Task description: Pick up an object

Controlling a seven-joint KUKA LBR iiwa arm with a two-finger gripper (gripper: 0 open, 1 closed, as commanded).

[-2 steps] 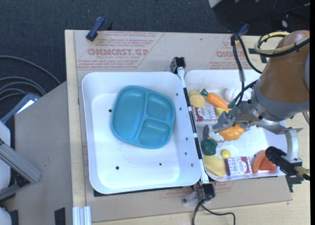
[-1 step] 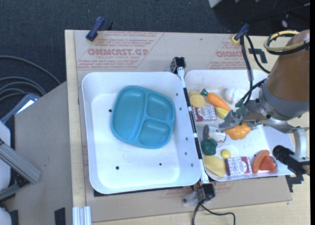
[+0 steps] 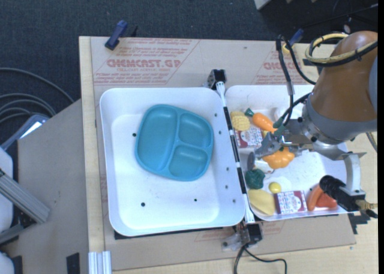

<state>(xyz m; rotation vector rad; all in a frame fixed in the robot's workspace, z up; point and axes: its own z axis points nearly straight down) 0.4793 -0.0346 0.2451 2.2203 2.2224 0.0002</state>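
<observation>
Starting at your left: one blue clamp (image 3: 116, 35) sits on the bench's (image 3: 96, 147) far left corner, on the brown board. Two white bins, side by side. Left bin (image 3: 120, 207) carries one item, a teal plate (image 3: 174, 142) with three compartments, lying flat near the bin's middle and tilted a little off square.

Right bin (image 3: 264, 94) is crowded. Count along its left wall, far to near: one corn cob (image 3: 240, 122), one carrot (image 3: 263, 121) just beside it, one red-and-white packet (image 3: 247, 139) under them, one dark green piece (image 3: 255, 178), one pale yellow piece (image 3: 261, 201) at the near corner. A small yellow piece (image 3: 275, 187) lies just above a second red-and-white packet (image 3: 290, 201). One red-orange piece (image 3: 321, 199) lies at the near right, partly under a black part of the arm.

The gripper (image 3: 268, 150) is low in the right bin, over its middle. One orange rounded object (image 3: 279, 159) sits right against the fingers, touching them on their near side. You cannot tell from this angle whether the fingers are spread or closed, or whether the orange object is between them or only beside them.

The grey and orange arm (image 3: 348, 81) covers the bin's right half; whatever lies beneath it is hidden. Cables (image 3: 288, 69) loop across the far rim.
</observation>
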